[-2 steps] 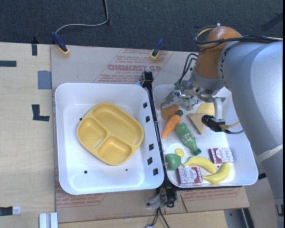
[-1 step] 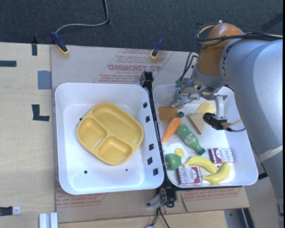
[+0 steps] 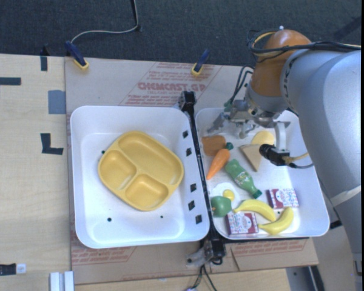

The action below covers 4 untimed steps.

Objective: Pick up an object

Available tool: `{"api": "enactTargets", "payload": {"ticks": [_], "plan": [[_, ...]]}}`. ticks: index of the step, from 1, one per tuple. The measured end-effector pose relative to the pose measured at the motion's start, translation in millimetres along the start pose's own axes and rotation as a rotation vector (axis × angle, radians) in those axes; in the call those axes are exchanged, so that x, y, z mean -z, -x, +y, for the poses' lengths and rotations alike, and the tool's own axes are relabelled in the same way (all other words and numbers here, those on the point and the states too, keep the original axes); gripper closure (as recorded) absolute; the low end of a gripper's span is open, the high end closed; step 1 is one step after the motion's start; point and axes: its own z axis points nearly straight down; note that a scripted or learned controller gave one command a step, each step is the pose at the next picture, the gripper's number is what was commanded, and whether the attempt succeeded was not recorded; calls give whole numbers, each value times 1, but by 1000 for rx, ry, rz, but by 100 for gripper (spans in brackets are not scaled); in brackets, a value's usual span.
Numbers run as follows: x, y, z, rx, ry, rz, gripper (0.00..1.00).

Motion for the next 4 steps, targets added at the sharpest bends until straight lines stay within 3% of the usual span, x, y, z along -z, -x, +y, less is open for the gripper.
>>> {"api": "enactTargets", "payload": {"ticks": [1,2,3,4], "plan": [[-11,-8,-1,-1,-5,-1,0],[0,-9,0,0,-1,0,100],[0,-9,0,0,-1,0,0],[-11,-9,-1,0,-5,-1,0]]}}
